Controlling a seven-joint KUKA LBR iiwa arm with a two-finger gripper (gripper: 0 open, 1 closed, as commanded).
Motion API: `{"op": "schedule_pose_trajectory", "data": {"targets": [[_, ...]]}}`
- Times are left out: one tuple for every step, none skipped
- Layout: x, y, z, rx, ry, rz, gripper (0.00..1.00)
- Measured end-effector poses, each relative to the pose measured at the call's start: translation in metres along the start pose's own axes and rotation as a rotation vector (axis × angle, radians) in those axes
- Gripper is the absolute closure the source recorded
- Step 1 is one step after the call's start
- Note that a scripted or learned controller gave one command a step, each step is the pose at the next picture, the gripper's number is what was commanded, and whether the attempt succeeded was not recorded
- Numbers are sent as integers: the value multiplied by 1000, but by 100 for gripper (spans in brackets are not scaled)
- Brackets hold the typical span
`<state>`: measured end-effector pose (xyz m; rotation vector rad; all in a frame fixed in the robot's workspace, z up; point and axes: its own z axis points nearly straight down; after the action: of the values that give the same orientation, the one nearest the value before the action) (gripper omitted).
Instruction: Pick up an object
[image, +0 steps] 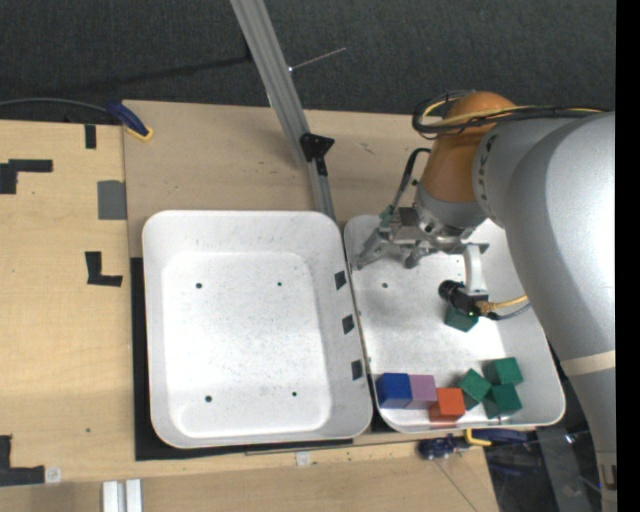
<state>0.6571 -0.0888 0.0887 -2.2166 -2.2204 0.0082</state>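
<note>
Wood-topped bench (230, 150) carries your two white bins. In the right bin (400, 310), a lone green block (461, 321) lies mid-floor, while a blue block (394, 389), purple block (423, 388), orange block (449, 402) and three more green blocks (503, 400) crowd the near wall. Your gripper (385, 258) hovers at the far end with its fingers spread, holding nothing. The left bin (160, 300) touches alongside.

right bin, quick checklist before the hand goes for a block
1. Targets in the right bin: ok; blue block, purple block and orange block sit along its near edge.
2. Position of the hand over that bin: ok, at its far left corner.
3. Alignment above a block: not ok; the visible blocks lie away from it.
4. Easy pick: ok; the lone green block stands apart from the others.
5. Grip state: cannot tell.
</note>
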Motion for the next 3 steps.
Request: {"op": "schedule_pose_trajectory", "data": {"targets": [[1,1,-13,-4,1,-2,100],[-1,-2,-71,-5,0,1,100],[-8,-2,-132,-12,0,1,100]]}}
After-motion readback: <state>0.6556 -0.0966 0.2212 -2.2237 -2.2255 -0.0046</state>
